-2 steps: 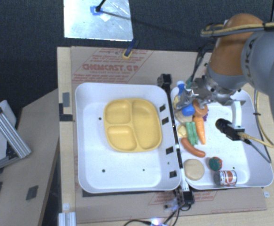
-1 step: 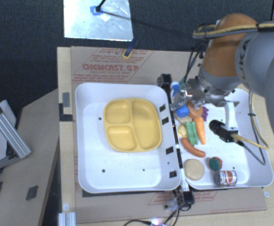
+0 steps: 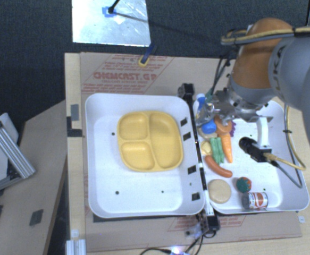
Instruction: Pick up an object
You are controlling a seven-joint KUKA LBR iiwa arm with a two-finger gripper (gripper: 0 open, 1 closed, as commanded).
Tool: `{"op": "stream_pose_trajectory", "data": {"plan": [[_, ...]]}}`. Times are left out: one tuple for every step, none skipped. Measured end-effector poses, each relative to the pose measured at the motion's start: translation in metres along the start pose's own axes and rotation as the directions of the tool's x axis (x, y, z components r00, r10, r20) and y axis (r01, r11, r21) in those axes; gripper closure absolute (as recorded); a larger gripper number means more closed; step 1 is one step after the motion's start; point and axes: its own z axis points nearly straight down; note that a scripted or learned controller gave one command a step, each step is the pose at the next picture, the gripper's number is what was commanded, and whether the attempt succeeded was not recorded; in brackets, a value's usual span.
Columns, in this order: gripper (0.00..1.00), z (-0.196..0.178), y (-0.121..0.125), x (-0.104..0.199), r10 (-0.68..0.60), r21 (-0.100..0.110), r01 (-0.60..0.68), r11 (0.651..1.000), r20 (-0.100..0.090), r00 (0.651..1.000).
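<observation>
**A:** Starting with the big things, what lies where, measured from the end effector (image 3: 214, 117)?

**B:** It hangs over the far corner of the right bin (image 3: 288, 185), close to the wall shared with the left bin (image 3: 101, 187). That bin is off to its view-left, and the yellow plate (image 3: 147, 141) in it is well apart from the tip.

**A:** And the small things?

**B:** They're all on its camera side. The bun (image 3: 219, 190) and the can (image 3: 256, 200) are farthest out. The sausage (image 3: 218, 166) is nearer, then the carrot (image 3: 227, 149). The blue toy (image 3: 208, 127) is right under the tip. I can't tell if they touch.

**A:** Released, or clenched on something?

**B:** I can't tell, because the wrist hides it.

**A:** So which one is the target?

**B:** The blue toy, I'd judge, since it's closest.

**A:** How should it be done well?

**B:** Descend straight and centre on that one toy. The cluster is crowded and the bin wall is near, so an off-centre close could nudge the carrot or scrape the wall. Close gently, lift vertically, and check that the toy comes up before moving off.
</observation>
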Motion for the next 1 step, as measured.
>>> {"op": "stream_pose_trajectory", "data": {"plan": [[1.00,0.0027,0.0093,-0.0030,-0.002,-0.001,0.002,1.000,0.000,1.000]]}}
